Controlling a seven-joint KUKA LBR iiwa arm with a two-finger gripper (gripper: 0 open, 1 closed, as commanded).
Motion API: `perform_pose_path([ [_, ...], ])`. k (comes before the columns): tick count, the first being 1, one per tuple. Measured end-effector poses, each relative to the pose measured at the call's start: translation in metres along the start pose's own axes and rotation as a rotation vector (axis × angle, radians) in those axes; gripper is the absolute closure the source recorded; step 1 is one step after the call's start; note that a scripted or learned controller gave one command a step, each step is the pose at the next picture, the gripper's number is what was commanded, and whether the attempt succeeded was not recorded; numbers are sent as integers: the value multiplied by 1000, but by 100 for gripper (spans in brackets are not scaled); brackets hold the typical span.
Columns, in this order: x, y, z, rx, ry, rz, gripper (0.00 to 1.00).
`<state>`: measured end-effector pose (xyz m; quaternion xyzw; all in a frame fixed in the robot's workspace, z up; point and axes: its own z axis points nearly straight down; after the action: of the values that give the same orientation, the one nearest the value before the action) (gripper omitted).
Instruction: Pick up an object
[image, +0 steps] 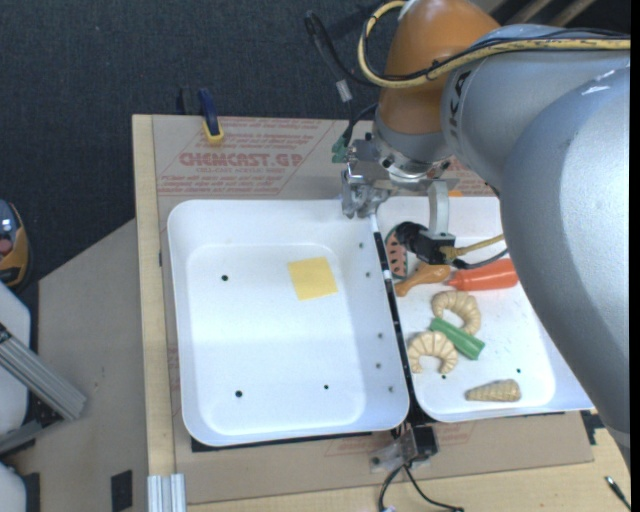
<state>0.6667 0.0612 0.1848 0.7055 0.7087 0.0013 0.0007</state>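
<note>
My gripper (395, 205) hangs over the back end of the ridge between the two bins, fingers (352, 197) spread wide apart, open, with nothing between them. Just below it in the right bin (530, 395) lies a red and dark slice-shaped toy (402, 250). Beside that are an orange carrot (487, 276) and a tan piece (423, 279). Further forward lie two croissant-like pieces (459, 306) (431, 350), a green stick (458, 338) and a beige cone (494, 391). A flat yellow square (313, 278) rests alone in the left bin (200, 330).
The arm's grey bulk covers the right bin's far right side. A brown cardboard sheet (250, 150) lies under both bins, with a blue and yellow clamp (210, 115) at its back edge. Cables (405, 470) trail at the front.
</note>
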Motion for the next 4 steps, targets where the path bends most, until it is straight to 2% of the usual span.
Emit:
perform_pose_path([
  [1,37,-91,104,8,-1,2,100],
  [2,90,2,99,1,-1,-1,100],
  [3,79,-58,100,10,-1,7,100],
  [4,79,-56,89,4,-1,7,100],
])
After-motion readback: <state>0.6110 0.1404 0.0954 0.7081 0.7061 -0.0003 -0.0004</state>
